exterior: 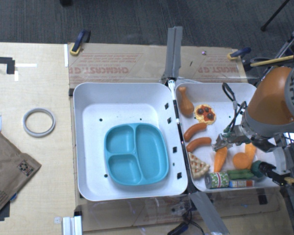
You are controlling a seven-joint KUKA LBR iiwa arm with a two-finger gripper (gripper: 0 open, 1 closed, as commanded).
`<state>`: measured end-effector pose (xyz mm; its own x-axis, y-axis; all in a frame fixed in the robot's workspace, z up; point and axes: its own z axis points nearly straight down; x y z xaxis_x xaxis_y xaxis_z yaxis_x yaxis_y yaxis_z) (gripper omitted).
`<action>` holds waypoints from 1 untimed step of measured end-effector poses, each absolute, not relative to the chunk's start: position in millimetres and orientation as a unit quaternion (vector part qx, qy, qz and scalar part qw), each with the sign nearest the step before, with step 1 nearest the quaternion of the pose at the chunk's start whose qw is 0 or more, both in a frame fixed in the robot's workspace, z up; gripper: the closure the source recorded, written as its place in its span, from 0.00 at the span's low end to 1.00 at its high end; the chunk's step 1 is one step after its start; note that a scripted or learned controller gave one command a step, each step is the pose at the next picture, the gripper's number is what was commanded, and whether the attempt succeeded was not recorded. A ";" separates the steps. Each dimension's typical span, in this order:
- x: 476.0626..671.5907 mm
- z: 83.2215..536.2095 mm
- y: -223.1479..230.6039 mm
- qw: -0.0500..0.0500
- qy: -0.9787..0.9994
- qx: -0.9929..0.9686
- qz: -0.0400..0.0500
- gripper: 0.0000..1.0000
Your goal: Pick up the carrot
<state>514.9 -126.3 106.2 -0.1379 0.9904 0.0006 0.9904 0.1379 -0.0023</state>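
Camera view: carrot (220,159) lies near-upright, pincer (227,140) touching its top; grip unclear.

I am looking at two bins (88,131) of smooth, slightly glossy white plastic; the divided plate (136,154) is showing a satin blue plastic; the carrot (220,159) is looking matt orange; my wrist shell (270,98) is gleaming glossy orange; cardboard (122,65) is lying dull and brown

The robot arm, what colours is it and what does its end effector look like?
The arm has a big rounded orange band with grey at its edge. Thin black cables loop beside it. Its end effector is small, grey metal, at the arm's tip.
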 end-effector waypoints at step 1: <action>477.9 201.9 -96.2 0.000 -0.675 -0.738 0.001 1.00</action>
